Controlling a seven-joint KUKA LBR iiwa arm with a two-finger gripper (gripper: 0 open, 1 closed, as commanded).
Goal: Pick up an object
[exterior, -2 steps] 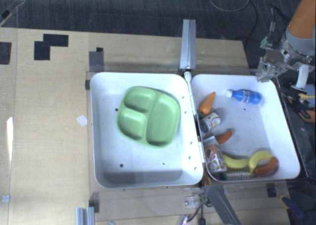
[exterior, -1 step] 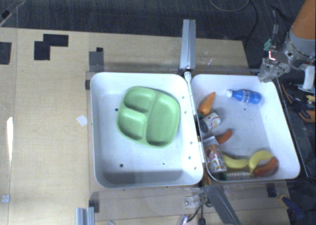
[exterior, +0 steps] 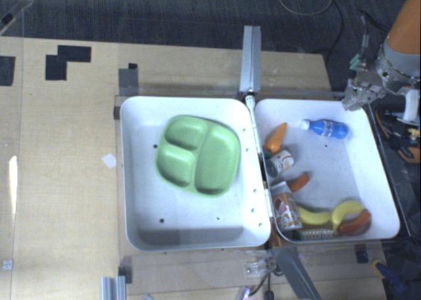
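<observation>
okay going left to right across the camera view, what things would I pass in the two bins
Green divided plate in the left bin → orange carrot → blue bottle in the right bin, with the gripper above its far right corner.

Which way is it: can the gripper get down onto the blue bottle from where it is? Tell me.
Probably yes. The gripper hangs over the right bin's far corner, and the blue bottle lies nearby on open floor, apart from the carrot, nothing over it.

Wood bench point(exterior: 66, 180) w/ 2 white bins side by side: left bin point(exterior: 131, 180), right bin point(exterior: 381, 180).
</observation>
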